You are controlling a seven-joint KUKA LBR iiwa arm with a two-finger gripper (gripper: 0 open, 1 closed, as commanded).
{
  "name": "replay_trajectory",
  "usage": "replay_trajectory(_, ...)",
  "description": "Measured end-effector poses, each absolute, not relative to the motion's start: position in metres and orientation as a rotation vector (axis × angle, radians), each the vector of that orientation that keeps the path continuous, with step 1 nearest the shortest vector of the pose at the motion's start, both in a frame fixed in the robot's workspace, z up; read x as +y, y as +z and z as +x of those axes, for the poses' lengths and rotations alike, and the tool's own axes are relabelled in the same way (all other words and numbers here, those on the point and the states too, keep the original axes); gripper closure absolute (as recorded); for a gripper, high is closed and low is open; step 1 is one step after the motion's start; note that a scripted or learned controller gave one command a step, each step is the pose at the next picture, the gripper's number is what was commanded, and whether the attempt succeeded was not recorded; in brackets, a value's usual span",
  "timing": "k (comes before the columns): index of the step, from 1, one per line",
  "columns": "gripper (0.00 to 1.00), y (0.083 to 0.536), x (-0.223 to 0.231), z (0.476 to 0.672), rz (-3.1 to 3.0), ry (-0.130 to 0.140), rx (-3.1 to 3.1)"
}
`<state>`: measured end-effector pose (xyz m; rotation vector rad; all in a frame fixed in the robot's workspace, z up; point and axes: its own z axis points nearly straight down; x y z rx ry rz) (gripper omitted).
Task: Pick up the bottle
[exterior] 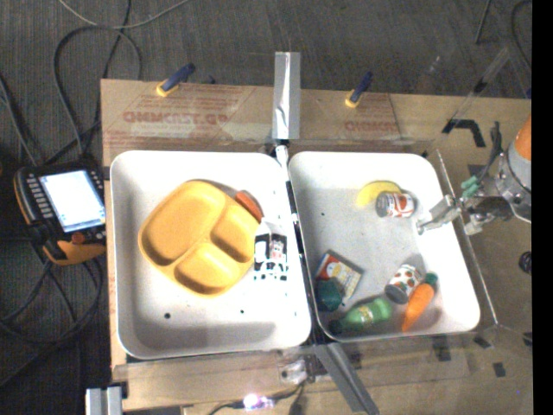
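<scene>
The gripper [442, 214] hung over the right bin's [449, 318] right rim, its fingers too blurred to tell whether they were spread or closed; nothing showed between them. Just left of it lay a can [397, 204] against a banana [375, 192]. The bottle [366, 313], green, lay at the bin's near edge, well apart from the gripper, beside a carrot [416, 304] and a second can [403, 283]. A yellow tray [199, 236] sat in the left bin [138, 318].
</scene>
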<state>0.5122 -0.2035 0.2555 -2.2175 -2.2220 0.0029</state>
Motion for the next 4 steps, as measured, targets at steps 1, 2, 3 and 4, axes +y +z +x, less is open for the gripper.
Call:
replay_trajectory(1,0.00,0.161,-0.135,0.483,-2.472,0.006,-1.931)
replay_trajectory(2,1.00,0.168,-0.134,0.482,-2.468,0.009,-1.929)
replay_trajectory(3,0.00,0.168,-0.134,0.482,-2.468,0.009,-1.929)
replay_trajectory(4,0.00,0.093,-0.101,0.488,-2.374,-0.017,-2.076)
